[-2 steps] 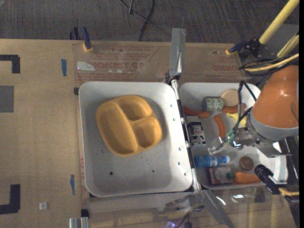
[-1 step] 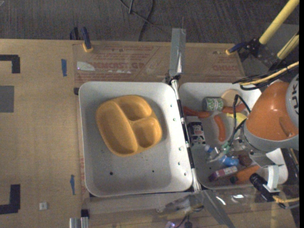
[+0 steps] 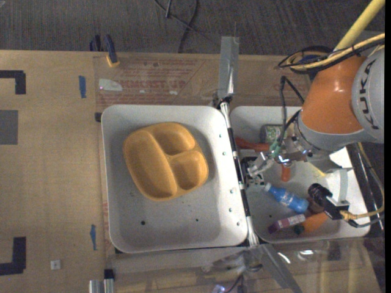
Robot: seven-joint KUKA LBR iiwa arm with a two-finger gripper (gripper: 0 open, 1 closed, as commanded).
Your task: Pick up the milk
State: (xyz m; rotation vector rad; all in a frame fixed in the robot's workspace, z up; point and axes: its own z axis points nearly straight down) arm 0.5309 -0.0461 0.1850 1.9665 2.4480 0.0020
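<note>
My arm [image 3: 342, 102] comes in from the upper right of the frame, orange band and grey wrist bulking at centre right. The gripper [image 3: 259, 166] hangs low, pointing left, right of frame centre.

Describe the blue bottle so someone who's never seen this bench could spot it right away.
Look in the right bin, under the grey and orange arm. The blue bottle lies on its side near the bin's middle. It is the only bright blue item there, with a white cap.
</note>
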